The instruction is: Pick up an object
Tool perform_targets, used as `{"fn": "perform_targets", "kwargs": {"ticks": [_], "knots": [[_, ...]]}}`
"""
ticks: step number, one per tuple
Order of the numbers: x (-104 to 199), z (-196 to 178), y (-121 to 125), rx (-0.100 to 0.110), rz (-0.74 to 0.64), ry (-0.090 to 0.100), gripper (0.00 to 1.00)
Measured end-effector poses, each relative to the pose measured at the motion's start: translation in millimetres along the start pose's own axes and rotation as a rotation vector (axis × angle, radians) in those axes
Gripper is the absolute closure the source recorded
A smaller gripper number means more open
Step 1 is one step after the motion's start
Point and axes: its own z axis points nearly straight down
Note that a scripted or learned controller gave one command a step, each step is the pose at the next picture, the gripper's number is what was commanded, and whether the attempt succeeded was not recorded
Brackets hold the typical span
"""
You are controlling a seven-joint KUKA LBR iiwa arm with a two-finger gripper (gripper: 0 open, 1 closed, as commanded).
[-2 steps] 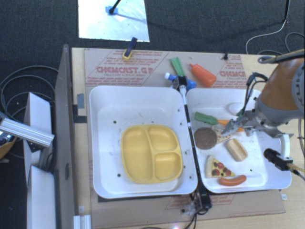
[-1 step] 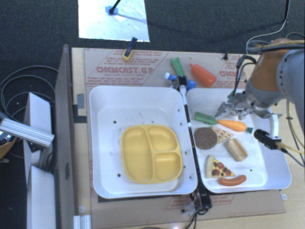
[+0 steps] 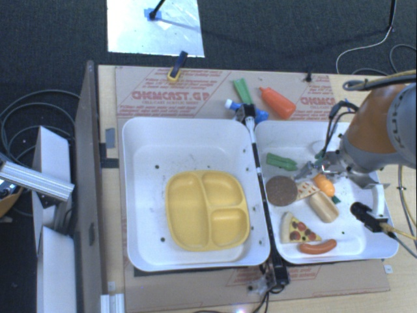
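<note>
A dark carpeted floor surrounds a bench topped with printed cardboard, where 2 shallow white bins sit side by side. The left bin point(image 3: 140, 175) holds a yellow divided tray point(image 3: 207, 209), likely parked there as a drop-off place. The right bin point(image 3: 371, 240) gathers the toy food so it all lies within the arm's reach: a green piece point(image 3: 281, 161), a brown disc point(image 3: 281, 190), a pizza slice point(image 3: 297, 227), a sausage point(image 3: 318, 246) and a bread roll point(image 3: 323, 206). The gripper point(image 3: 324, 170) hangs low at the bin's middle, just above a small orange piece point(image 3: 325, 186), probably its target. I cannot tell how wide it is set, nor whether it grips anything.
</note>
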Motion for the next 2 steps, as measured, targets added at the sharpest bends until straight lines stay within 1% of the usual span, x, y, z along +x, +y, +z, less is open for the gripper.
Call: {"fn": "perform_targets", "kwargs": {"ticks": [1, 2], "knots": [[0.7, -12.1, 2.8, -0.002, -0.005, -0.001, 1.00], [97.7, -95.5, 31.4, 0.021, -0.013, 0.005, 1.00]]}}
